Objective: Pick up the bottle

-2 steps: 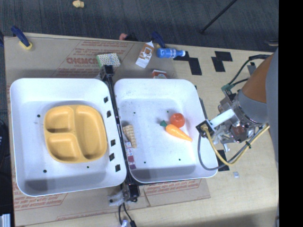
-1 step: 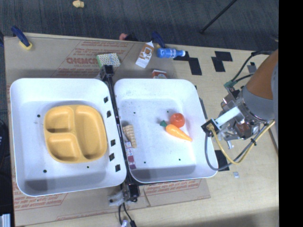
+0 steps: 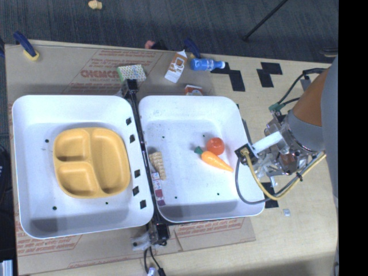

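A small blue bottle (image 3: 204, 65) lies on its side on the bench, behind the right bin (image 3: 190, 111) and outside it. My gripper (image 3: 280, 167) hangs at the right, just past the right bin's right rim, over the bench, far from the bottle. Cables and the wrist body crowd around it. Nothing of the bottle is near it.
The right bin holds an orange carrot (image 3: 217, 161), a red tomato (image 3: 215, 145) and a tan waffle-like piece (image 3: 156, 164). A yellow divided plate (image 3: 92, 161) fills the left bin (image 3: 29, 119). A small carton (image 3: 176, 66) and a green sponge (image 3: 131, 72) lie beside the bottle.
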Robot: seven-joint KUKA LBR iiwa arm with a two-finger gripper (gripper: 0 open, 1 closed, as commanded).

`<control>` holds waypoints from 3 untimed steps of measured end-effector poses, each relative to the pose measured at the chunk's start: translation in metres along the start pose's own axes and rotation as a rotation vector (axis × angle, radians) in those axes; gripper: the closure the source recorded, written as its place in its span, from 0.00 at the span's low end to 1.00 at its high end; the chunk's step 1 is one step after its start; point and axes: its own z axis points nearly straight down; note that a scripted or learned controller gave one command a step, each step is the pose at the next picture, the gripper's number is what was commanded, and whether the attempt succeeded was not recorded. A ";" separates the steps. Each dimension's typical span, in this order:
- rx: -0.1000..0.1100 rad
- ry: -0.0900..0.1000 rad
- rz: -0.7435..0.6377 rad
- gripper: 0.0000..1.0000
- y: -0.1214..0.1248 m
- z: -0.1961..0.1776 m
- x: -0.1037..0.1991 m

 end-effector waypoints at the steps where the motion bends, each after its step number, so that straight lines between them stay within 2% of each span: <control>1: 0.001 -0.001 0.000 1.00 0.000 0.004 0.000; 2: -0.003 0.002 -0.019 1.00 0.000 -0.031 0.000; 3: -0.001 0.001 -0.001 1.00 0.000 -0.029 0.000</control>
